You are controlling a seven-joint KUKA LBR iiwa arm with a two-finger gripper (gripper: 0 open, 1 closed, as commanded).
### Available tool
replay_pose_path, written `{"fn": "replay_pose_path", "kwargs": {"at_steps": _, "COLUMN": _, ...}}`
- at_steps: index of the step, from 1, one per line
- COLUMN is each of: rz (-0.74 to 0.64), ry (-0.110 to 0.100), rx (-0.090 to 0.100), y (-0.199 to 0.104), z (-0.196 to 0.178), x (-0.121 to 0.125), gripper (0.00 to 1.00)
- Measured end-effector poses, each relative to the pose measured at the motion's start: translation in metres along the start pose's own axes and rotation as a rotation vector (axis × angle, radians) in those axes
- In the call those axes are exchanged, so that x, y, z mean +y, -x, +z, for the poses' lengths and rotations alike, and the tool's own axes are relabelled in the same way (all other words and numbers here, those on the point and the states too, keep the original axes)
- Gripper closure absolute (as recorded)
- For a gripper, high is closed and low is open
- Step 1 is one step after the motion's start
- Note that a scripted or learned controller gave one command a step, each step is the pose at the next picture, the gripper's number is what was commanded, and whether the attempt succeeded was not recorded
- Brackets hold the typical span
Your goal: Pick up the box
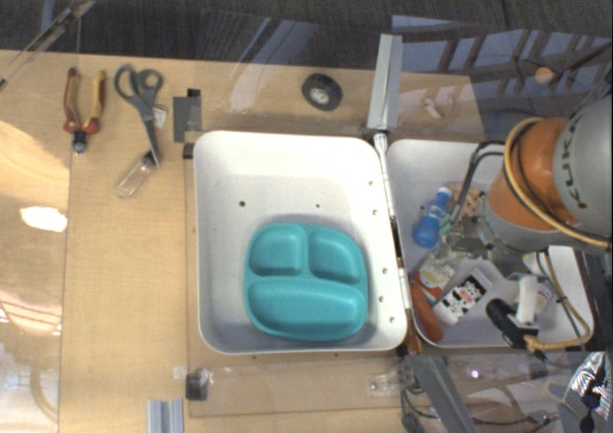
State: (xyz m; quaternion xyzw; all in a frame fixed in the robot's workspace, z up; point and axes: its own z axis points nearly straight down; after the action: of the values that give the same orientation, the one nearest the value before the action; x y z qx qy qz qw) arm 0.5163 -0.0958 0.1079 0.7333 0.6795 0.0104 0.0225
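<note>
The box (pixel 464 295) is small and white with dark and red print. It lies tilted near the front of the right bin (pixel 407 165). My gripper (pixel 458 233) hangs over the middle of that bin, just behind and slightly left of the box, under the grey wrist and orange band. The gripper's own body blocks the fingertips from sight. Nothing is seen held in it.
A blue bottle (pixel 431 220) lies left of the gripper. A red-orange object (pixel 427 319) rests at the right bin's front left corner, beside a clear wrapper (pixel 436 278). The left bin (pixel 220 182) holds a teal divided tray (pixel 306 280). Scissors (pixel 144 105), pliers (pixel 81 107) and a tape roll (pixel 322 91) lie on the bench.
</note>
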Motion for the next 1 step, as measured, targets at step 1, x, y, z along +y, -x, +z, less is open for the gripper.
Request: {"fn": "replay_pose_path", "kwargs": {"at_steps": 1, "rz": 0.0, "ry": 0.0, "rx": 0.0, "y": -0.0001, "z": 0.0, "x": -0.0001, "gripper": 0.0}}
